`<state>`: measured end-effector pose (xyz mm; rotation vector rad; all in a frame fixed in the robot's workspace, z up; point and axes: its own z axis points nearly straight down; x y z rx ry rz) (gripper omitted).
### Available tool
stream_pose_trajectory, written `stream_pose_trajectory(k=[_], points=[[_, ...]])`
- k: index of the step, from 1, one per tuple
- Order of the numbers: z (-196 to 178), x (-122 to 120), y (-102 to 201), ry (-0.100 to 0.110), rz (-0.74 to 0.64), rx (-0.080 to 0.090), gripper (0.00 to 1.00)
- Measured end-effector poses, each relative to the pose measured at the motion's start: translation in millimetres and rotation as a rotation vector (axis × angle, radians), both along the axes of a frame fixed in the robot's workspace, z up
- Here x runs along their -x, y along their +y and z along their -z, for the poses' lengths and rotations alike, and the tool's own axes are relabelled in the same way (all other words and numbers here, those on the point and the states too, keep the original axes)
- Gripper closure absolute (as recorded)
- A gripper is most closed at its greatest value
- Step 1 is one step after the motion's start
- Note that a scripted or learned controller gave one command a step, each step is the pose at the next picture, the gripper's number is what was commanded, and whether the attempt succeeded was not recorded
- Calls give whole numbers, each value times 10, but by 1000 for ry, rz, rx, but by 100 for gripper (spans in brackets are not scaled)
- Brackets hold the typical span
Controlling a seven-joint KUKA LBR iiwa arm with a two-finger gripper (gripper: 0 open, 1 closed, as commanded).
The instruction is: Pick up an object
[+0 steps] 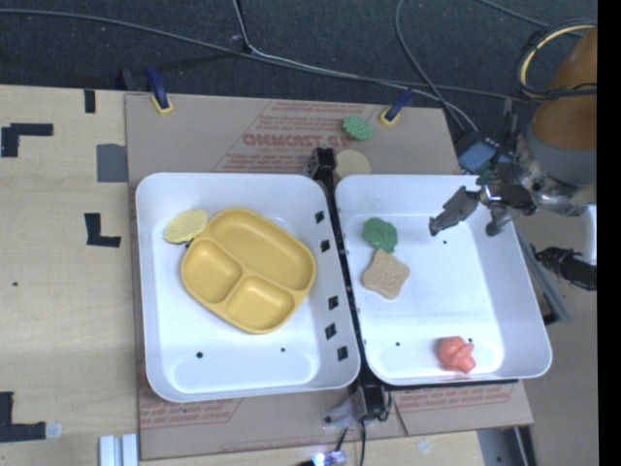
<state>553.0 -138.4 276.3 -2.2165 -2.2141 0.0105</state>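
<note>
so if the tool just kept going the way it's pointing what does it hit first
The tool points down and toward the view's left, so it would probably meet the bare floor of the right bin first. The green piece lies further along that line, though depth is hard to judge.

Glossy yellow plastic tray, smooth white plastic bins, matt cardboard underneath.

**Wooden bench against dark carpet**

A pale wooden bench bears black tape marks and a brown cardboard sheet held by blue-and-yellow clamps. Behind lies dark carpet, crossed by thin grey cables.
</note>
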Motion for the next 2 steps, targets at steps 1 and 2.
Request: stream_pose_trajectory(k=[1, 2], points=[[-50, -18, 2, -10, -3, 2, 0], [384, -32, -1, -6, -2, 2, 0]])
